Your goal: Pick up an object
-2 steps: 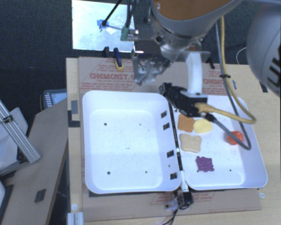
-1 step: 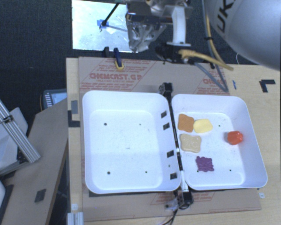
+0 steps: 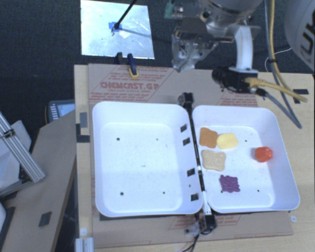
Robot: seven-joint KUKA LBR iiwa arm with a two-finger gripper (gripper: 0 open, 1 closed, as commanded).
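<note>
On the bench, two shallow white bins are set side by side — the left bin (image 3: 138,162) is seen bare inside apart from small dark dots, the right bin (image 3: 283,157) carries all the pieces. Above the far edge of the bins the arm (image 3: 231,10) is held high, with the gripper (image 3: 184,59) hanging over the cardboard sheet (image 3: 130,84), well apart from every piece; nothing is seen between its fingers, and how wide they stand cannot be told from this slanted view. Step in hand is judged as the approach — no pick has been started. Next move would call for a travel toward the near right, over the right bin, then a descent onto one piece. Pieces, largest first: a tan toast slice (image 3: 213,160), lying flat, long axis running roughly left-right, its rounded end toward the divider; a purple bunch (image 3: 229,183), near the front wall, slightly elongated left-right; an orange block (image 3: 208,138), long axis roughly front-to-back, touching a yellow lump (image 3: 227,141), roundish, no clear axis; a red ball-like piece (image 3: 263,154), alone at the right, easiest judged to isolate.
</note>
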